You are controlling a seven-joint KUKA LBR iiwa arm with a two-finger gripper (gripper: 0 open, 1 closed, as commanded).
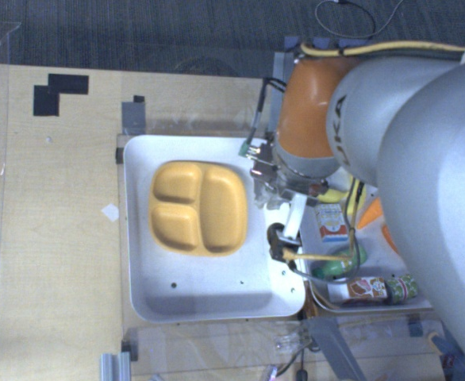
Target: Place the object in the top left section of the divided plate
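A yellow divided plate lay in the left white bin on the pale wooden bench. It sat toward the bin's far side, with two small sections on its left and one large section on its right. The grey arm, an orange band above its wrist, reached in from the right and covered much of the right bin. Its gripper hung over the left bin's right edge, just beside the plate's right rim and apart from it. Whether the gripper was open or closed could not be told, and nothing could be seen in its grasp. In the visible part of the right bin lay a small white and orange carton, a green item near it, and a bottle on its side along the near wall. Which of these was the object meant for the plate could not be told. Black tape marks showed on the bench at far left.
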